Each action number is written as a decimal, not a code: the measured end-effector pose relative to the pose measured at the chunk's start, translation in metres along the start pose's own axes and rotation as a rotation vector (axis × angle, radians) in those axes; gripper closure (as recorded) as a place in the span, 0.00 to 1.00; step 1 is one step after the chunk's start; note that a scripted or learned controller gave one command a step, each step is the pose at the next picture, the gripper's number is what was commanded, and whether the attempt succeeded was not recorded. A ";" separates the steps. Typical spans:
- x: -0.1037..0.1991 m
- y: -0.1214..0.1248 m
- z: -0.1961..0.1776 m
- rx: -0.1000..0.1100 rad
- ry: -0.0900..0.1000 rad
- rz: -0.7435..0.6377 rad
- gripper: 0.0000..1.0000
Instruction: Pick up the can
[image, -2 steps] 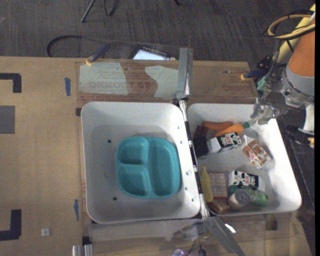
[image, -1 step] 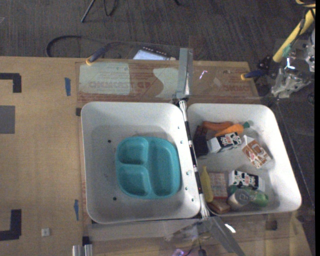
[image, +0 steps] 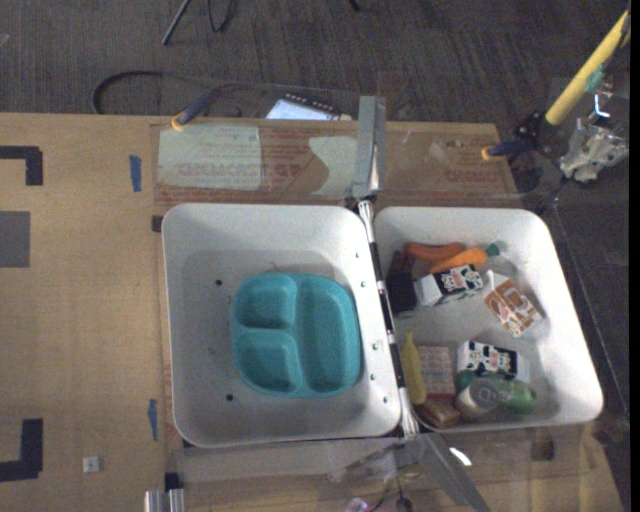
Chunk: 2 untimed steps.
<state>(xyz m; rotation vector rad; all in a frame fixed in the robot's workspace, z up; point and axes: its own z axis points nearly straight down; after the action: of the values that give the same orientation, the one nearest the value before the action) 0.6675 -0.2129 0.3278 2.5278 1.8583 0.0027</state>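
Two white bins sit side by side on the worktop (image: 80, 330). The left bin (image: 200, 240) carries a teal divided plate (image: 296, 335), lying flat near its middle.

Over to the right bin (image: 570, 330), and it's crowded in there. The can (image: 478, 397) is down at the near edge of that bin, towards the middle of that side, its pale round end facing up at us. A green item (image: 520, 398) is pressed right against it on the right, and a small brown item (image: 438, 412) lies just beside it on the left. Directly behind the can there's a black-and-white carton (image: 490, 358), touching or very nearly so. A pinkish packet (image: 436, 365) and a yellow banana (image: 411, 368) lie along the wall shared with the left bin.

Further back, an orange carrot (image: 455, 256) lies across the far end, with a second black-and-white carton (image: 450, 283) just in front of it and a dark item (image: 400, 285) by the dividing wall. An orange-and-white carton (image: 515, 307) sits tilted, apart from the can, towards the right wall.

As for the gripper, released or clenched, I cannot tell from here. The can is lying free in the bin among its neighbours.
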 end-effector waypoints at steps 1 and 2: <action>0.003 0.001 -0.011 -0.004 -0.002 -0.005 1.00; 0.001 0.001 -0.025 0.000 0.000 0.002 1.00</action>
<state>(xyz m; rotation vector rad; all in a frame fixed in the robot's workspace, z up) 0.6682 -0.2118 0.3524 2.5292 1.8555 0.0027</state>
